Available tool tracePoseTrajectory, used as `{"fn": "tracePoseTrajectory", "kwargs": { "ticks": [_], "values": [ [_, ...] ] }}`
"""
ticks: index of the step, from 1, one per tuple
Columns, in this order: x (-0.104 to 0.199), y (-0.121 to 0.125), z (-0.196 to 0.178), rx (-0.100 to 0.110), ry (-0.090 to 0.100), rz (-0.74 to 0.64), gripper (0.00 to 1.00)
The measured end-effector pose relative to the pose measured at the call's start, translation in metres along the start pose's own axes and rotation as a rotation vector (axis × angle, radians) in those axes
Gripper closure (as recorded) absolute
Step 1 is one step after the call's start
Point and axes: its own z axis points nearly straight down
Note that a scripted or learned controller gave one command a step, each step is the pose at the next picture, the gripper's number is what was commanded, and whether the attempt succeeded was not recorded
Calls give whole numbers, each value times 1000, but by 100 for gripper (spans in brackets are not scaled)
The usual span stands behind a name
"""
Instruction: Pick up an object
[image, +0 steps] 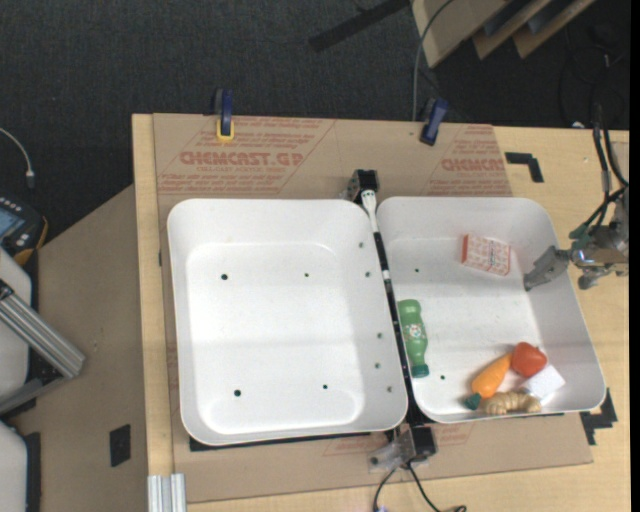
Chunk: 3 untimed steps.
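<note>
Objects fill right bin (560, 300); board (250, 150) reads "CHEMCAST".

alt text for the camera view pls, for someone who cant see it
The gripper reaches in from the right over the right bin's edge, holding nothing visible. That bin holds a patterned card, a green bottle, and an orange carrot, red pepper, white block and ginger root clustered in its near corner. The left bin sits beside it.
</note>
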Motion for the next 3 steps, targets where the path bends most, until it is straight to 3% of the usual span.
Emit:
{"fn": "tracePoseTrajectory", "kwargs": {
  "ticks": [1,2,3],
  "values": [
    [66,-54,-66,3,3,-3,0],
    [121,-56,-178,-14,-1,-8,0],
    [169,-58,-257,-9,-1,-4,0]
  ]
}}
